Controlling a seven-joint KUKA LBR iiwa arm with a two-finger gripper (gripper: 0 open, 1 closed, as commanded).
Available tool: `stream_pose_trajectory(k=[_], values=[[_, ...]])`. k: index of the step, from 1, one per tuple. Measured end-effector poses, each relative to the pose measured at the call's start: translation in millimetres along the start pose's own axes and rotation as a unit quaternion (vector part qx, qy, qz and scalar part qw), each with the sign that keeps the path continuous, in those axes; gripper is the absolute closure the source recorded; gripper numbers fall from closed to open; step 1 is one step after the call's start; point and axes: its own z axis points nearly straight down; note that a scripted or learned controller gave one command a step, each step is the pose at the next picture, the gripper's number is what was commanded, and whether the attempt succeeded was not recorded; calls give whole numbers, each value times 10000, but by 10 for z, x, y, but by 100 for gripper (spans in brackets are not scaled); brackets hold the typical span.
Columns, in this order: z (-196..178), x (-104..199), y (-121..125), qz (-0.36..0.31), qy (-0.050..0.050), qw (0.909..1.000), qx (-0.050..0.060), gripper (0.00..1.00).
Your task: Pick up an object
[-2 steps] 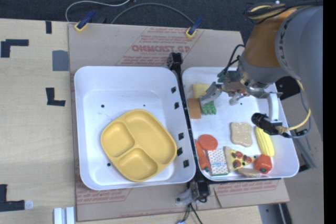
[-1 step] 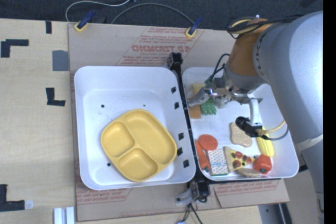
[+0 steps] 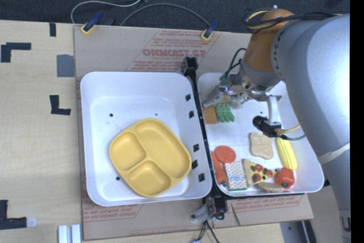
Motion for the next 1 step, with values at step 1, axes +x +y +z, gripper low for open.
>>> stream_pose_trajectory(k=[1], values=[[34, -60, 103, 4, -2, 10000, 18, 0]])
